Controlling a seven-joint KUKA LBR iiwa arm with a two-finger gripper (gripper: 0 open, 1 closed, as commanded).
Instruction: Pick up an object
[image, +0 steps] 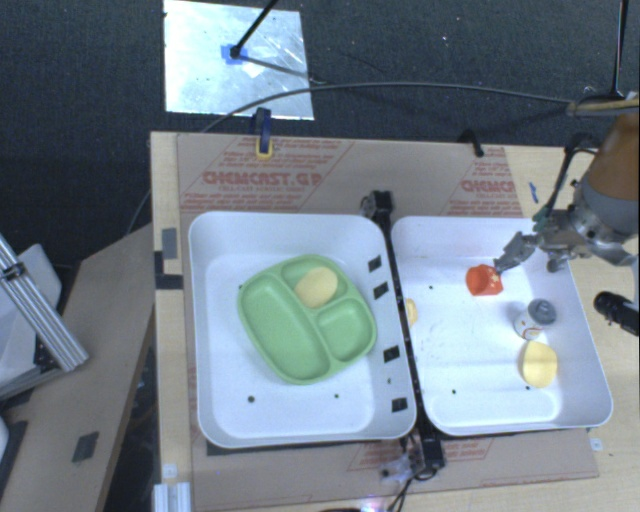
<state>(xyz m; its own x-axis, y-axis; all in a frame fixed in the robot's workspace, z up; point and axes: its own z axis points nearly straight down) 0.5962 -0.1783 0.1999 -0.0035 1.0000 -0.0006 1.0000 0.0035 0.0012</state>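
While the grey arm with its orange band reaches in over the far right corner of the right-hand white bin (590, 400), its tool (530, 252) hangs low above the bin floor, and whether the tool is spread or pressed together cannot be told from this slanted overhead view.

Just beside the tool's tip, slightly ahead of it toward the middle of the bin, lies a small orange-red plastic-looking piece (484, 281). It seems to be the likeliest thing to pick, though contact between the two cannot be confirmed. It looks light and rigid with a smooth surface, so it may skid on the slick bin floor; a grip across its narrow middle would probably hold best.

Further from the tool, toward the near edge of the bin, sit a small grey round object (541, 311), with a small pale piece touching it, and a pale yellow lemon-shaped toy (538, 363), whose rounded sides could slip out of a pinch. A small yellow item (410, 312) rests against the divider between the bins.

Well away from the tool, the left white bin (230, 400) holds a green divided plastic tray (285, 345) with a pale yellow rounded piece (317, 287) in one compartment. Both bins sit on a cardboard-covered counter (330, 165).
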